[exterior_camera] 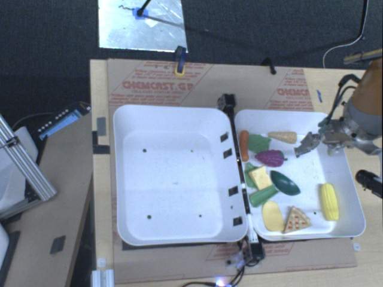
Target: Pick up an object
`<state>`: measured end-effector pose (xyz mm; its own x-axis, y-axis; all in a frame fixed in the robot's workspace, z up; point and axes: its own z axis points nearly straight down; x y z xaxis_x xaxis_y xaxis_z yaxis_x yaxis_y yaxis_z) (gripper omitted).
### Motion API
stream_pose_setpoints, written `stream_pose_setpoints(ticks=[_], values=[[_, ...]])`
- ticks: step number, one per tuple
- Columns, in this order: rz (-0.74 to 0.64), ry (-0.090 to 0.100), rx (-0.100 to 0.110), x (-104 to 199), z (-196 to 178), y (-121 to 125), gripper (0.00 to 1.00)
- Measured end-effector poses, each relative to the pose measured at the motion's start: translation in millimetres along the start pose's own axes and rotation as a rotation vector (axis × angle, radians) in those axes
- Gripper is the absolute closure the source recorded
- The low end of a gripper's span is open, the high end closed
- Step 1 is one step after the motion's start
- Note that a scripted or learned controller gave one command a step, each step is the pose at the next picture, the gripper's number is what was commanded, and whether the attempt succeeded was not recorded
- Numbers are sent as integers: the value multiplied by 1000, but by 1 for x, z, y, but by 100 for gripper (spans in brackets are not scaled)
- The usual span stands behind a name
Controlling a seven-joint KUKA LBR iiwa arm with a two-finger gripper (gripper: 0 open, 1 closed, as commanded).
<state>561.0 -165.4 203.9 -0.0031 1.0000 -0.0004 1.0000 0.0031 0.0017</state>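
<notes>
The arm (366, 109) is cut off by the right edge.

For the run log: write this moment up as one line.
task: pick up an object | end effector: above right bin, upper part | holding: nothing seen | nearest: beige piece, purple piece | left bin: untouched

Open floor on the right, clutter on the left of the right-hand shallow white bin (350, 181)

Toy foods crowd its left half and front: orange carrot (244, 144), purple eggplant (270, 158), yellow cheese block (260, 177), dark green avocado (285, 183), pizza slice (295, 219). A yellow corn cob (328, 201) lies apart; bare floor surrounds it and runs toward the far right corner.
</notes>
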Motion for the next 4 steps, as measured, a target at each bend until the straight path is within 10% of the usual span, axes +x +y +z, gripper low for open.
stream_pose_setpoints(ticks=[1,4], values=[[-10,3,-3,76,105,94,0],[4,0,4,19,120,6,0]])
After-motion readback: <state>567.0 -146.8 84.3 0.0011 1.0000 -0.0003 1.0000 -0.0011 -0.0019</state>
